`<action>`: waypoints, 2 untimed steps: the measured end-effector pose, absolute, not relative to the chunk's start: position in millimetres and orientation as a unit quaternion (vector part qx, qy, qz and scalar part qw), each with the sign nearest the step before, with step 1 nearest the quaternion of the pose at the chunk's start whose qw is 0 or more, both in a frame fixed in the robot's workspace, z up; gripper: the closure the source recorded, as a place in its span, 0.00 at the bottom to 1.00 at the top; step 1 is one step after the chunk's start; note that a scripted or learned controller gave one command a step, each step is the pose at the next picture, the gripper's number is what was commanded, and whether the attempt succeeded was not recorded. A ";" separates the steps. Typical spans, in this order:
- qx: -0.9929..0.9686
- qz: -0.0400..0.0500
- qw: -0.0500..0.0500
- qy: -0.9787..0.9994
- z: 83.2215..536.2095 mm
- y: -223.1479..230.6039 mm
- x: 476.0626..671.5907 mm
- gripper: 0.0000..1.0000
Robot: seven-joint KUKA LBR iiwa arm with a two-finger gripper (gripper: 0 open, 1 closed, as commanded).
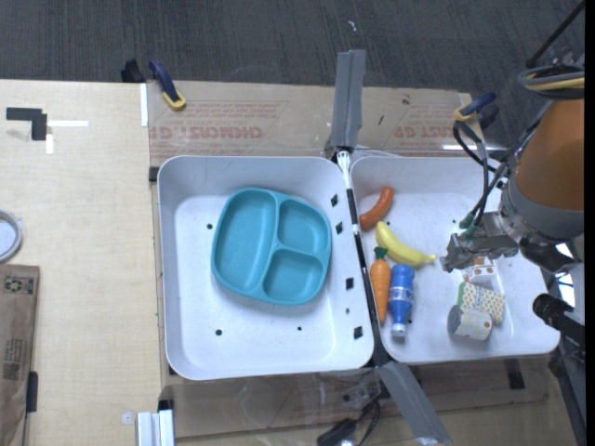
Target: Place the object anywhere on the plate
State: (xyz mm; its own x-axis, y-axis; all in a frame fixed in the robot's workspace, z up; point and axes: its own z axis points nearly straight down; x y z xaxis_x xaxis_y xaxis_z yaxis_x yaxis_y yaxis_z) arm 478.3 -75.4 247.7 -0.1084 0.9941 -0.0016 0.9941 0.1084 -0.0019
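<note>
A blue three-compartment plate (271, 245) lies in the left bin (186, 342). The right bin (428, 342) holds a sausage (376, 207), a yellow banana (401, 246), an orange carrot (380, 284), a blue bottle (401, 298) and a patterned cup-like object (479, 306) lying on its side. My gripper (468, 252) hangs over the right bin, just right of the banana's tip and above the patterned object. No object shows between its fingers.
A grey divider post (349, 96) rises at the back between the bins. Clamps (165, 85) sit on the cardboard behind. A tape roll (6, 237) and a brown packet (17, 342) lie on the bench at far left.
</note>
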 end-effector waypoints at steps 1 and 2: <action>-0.644 0.002 0.001 -0.765 228.4 -58.8 487.6 1.00; -0.697 0.002 0.001 -0.717 152.5 -121.6 476.5 1.00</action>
State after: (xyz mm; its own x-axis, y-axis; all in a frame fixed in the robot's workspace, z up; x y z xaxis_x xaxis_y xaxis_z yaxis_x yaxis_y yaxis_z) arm 476.5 -121.6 152.5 -0.0289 0.9996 -0.0002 0.9996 0.0289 -0.0041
